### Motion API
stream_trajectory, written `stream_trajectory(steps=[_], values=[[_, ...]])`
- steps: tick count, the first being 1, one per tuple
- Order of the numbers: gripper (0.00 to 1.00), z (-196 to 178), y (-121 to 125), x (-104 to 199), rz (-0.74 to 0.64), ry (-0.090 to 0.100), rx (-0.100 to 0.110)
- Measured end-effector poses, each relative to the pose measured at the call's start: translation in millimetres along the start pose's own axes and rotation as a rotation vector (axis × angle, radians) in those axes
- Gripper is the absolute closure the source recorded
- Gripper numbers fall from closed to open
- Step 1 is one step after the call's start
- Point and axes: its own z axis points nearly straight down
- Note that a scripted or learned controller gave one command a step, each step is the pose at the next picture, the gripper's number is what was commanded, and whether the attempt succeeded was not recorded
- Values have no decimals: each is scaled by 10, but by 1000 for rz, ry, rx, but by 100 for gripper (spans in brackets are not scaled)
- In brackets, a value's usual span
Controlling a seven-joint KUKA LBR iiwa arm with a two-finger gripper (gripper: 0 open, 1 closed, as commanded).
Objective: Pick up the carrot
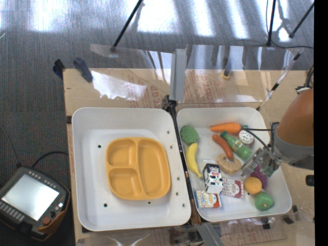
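Camera view. Two white bins stood side by side on the bench. The left bin (87,137) bore a yellow divided tray (137,168). The right bin (277,188) held the clutter: the carrot (226,128) lay near the far wall, apart from the gripper, with a green bottle (237,145) and a red sausage (222,146) just in front of it. A green bumpy ball (189,135) and a banana (192,159) lay along the bin's left side; a small cow-patterned carton (212,178) stood near the middle, and an orange (252,185) and a green pear (264,202) lay toward the near right corner. The gripper (262,164) hung low over the right side of this bin, beside a purple item (260,178); whether its fingers were spread or closed could not be told, and nothing showed between them.
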Motion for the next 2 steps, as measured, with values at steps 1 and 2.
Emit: stream_trajectory(steps=[1,2], values=[[100,-721,239,586,-91,-4,-3],[100,-708,518,858,-338,4,2]])
